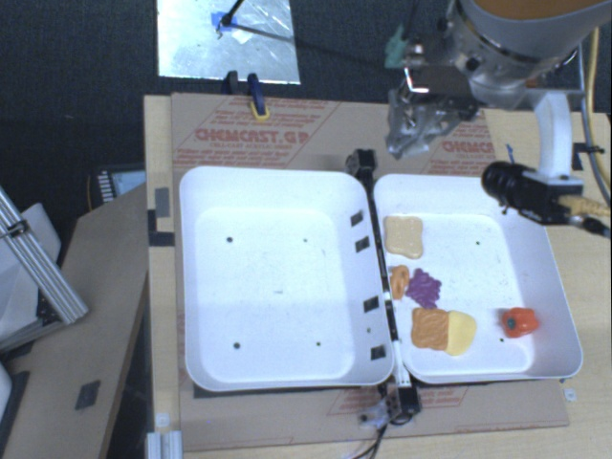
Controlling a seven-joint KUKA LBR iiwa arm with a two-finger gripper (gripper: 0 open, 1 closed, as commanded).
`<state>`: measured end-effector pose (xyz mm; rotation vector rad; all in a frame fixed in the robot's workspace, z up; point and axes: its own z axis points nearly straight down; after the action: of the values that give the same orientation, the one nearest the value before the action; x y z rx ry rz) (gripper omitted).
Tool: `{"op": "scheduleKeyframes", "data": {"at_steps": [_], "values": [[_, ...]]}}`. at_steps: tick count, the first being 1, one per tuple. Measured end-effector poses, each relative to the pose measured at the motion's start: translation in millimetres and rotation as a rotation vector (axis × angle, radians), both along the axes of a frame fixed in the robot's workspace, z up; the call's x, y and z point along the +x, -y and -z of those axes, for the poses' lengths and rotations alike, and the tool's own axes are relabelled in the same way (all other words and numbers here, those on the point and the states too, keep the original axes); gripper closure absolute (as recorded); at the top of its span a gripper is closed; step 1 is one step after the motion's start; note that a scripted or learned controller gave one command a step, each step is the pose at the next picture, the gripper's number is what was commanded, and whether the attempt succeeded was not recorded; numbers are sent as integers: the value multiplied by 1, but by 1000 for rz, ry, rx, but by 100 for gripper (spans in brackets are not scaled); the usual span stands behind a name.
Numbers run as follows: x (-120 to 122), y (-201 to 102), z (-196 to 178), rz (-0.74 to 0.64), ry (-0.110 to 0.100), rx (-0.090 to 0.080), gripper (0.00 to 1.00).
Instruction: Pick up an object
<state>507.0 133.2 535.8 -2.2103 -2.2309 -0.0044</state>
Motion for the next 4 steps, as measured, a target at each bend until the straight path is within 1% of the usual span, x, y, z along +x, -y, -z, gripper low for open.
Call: {"op": "scheduleKeyframes", "data": {"at_steps": [1,2,3,4], "values": [[-22,-59,1,-2,-1,0,100],[47,-100,3,3,0,-2,100],[-22,-93,0,2,-1,-1,100],[-22,-101,190,8,-15,-9,100]]}}
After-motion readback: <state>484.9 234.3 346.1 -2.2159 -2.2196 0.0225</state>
